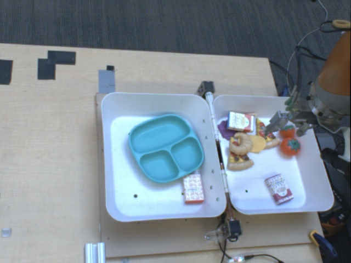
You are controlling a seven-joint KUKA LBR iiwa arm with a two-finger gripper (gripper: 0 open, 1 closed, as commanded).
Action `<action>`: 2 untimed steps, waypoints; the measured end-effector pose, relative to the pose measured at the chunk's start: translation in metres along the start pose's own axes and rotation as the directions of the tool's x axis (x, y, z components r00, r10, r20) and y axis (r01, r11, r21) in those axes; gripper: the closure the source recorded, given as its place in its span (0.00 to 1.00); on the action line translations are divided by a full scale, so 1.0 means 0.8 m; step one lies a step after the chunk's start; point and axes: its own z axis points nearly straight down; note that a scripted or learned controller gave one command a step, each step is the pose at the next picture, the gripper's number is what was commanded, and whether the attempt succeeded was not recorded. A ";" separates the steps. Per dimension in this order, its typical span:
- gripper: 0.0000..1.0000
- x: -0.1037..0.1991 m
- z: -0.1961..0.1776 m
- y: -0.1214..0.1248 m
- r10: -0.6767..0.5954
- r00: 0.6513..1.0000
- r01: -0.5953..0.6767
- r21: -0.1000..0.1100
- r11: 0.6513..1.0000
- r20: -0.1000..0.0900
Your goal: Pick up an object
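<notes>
Camera view, looking down at a slant: two shallow white bins sit side by side on the bench, and the right bin (315,199) serves as the landmark. The arm (335,73) enters from the right edge, its orange band high up and the grey wrist below it, angled down and leftward over that bin's upper right part. The gripper (282,122) hangs low above the bin's upper half, with its fingers spread apart; nothing is visible between them. Just beside the fingertips, on the bin floor, lies a red tomato-like toy (290,146) with a green top, near the bin's right wall. Left of the gripper, at the bin's upper left, a small white box with red print (241,121) rests on a purple piece (224,129). Below it a heap of yellow and tan toy food (244,149) lies against the bin's left side. A red and white packet (278,188) lies apart, toward the bin's lower middle.

Beyond the right bin's left wall, the left bin (118,201) holds a blue divided plate (166,147) and another red and white packet (193,189) near the shared wall.
</notes>
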 end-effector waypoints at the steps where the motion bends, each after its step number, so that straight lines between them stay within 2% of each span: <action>1: 0.00 -0.004 0.165 -0.052 0.003 1.000 -0.003 0.003 1.000 -0.001; 2: 0.00 0.033 0.210 -0.072 0.003 1.000 -0.002 -0.010 1.000 0.003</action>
